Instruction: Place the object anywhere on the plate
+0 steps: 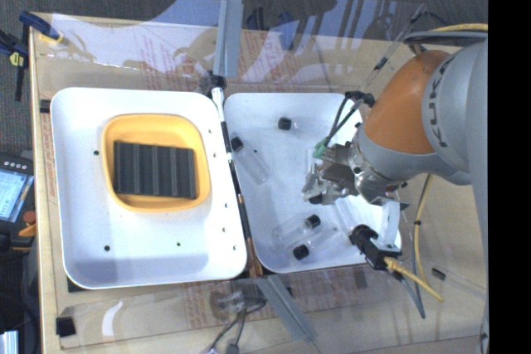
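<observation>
A yellow plate (pixel 154 131) with a dark ridged centre lies in the left white bin (pixel 83 244). In the right white bin (pixel 265 108) lie several clear vials with black caps: one near the left wall (pixel 249 162), two near the front (pixel 312 222) (pixel 300 250), and a small black cap at the back (pixel 284 124). My gripper (pixel 322 185) hangs low over the right half of the right bin, just above and behind the front vials. Nothing can be seen held in it.
A metal divider (pixel 226 137) runs between the two bins. The grey arm with its orange band (pixel 406 116) covers the right bin's right side. Cables (pixel 406 269) trail near the front right corner. A handheld screen (pixel 12 191) sits at the far left.
</observation>
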### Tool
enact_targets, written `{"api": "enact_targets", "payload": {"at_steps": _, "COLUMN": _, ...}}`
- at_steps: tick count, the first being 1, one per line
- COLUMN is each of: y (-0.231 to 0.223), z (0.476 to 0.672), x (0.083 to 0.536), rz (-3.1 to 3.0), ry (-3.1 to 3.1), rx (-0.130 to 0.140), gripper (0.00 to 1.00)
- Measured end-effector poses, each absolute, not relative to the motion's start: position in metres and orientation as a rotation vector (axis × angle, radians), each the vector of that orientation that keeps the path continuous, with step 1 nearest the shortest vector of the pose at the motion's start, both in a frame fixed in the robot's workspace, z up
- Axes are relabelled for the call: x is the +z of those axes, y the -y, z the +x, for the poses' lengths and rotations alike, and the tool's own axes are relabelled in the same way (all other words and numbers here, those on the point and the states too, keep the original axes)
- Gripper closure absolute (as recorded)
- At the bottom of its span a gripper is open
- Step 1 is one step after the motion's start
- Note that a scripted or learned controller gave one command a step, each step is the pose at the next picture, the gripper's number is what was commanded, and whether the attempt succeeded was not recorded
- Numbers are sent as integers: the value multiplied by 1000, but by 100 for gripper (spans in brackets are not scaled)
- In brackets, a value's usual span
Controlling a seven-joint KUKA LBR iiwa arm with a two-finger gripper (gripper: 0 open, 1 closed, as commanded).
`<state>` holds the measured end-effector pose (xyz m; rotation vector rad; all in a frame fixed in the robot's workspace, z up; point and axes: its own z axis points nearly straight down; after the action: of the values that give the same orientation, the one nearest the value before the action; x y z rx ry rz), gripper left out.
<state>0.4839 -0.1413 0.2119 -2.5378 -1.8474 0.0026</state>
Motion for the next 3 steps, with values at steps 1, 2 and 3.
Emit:
{"api": "enact_targets", "payload": {"at_steps": 1, "y": 89, "z": 543, "x": 261, "rz": -2301, "ry": 2136, "rx": 3, "gripper": 100}}
{"api": "enact_targets", "payload": {"at_steps": 2, "y": 46, "z": 582, "x": 209, "rz": -2059, "ry": 2364, "rx": 5, "gripper": 100}}
{"api": "enact_targets", "payload": {"at_steps": 3, "y": 1, "z": 588, "x": 221, "rz": -1822, "ry": 2556, "rx": 3, "gripper": 100}}
